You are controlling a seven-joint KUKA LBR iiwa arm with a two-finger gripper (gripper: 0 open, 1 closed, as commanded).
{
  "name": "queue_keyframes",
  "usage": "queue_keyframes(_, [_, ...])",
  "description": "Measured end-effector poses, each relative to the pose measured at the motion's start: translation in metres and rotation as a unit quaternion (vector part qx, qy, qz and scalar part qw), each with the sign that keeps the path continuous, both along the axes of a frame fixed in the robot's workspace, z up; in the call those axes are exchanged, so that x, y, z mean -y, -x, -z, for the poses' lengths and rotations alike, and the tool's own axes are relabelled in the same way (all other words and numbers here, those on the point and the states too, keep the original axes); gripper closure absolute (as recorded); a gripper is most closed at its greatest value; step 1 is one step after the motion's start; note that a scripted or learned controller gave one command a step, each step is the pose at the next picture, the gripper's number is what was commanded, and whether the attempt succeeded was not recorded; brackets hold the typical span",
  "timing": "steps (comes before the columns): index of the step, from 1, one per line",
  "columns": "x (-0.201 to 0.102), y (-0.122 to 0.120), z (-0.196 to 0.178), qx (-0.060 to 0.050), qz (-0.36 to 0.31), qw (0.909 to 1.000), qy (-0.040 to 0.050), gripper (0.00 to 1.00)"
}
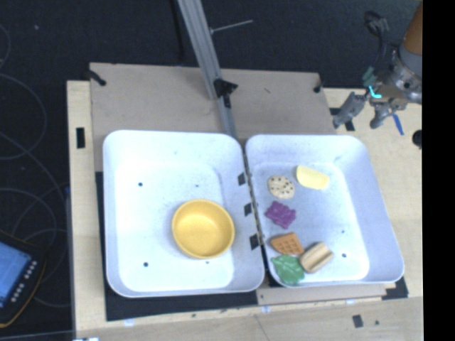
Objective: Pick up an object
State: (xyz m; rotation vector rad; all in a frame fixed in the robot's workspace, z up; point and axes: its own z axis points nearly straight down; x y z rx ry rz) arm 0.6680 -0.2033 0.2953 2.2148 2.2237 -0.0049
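Grey arm (407, 62) beyond right bin (370, 190)

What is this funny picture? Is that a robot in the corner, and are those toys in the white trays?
Yes, that is a robot arm. A camera fixed above the bench looks down at a slant, and the arm comes in from the picture's right. At its tip is the gripper, a two-finger claw for picking things up. It hangs above the bench, outside the bins, holding nothing.

Two shallow white bins sit side by side. The left bin holds a yellow bowl. The right bin holds small pretend food: a yellow piece, a round speckled cookie, a purple block, an orange waffle-like piece, a tan bread roll and a green piece.

The robot's job is to pick one up.
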Motion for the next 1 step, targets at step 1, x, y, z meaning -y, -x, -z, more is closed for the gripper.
queue_keyframes(1, [0.0030, 0.0049, 0.0624, -0.003, 0.002, 1.0000, -0.0009, 0.00])
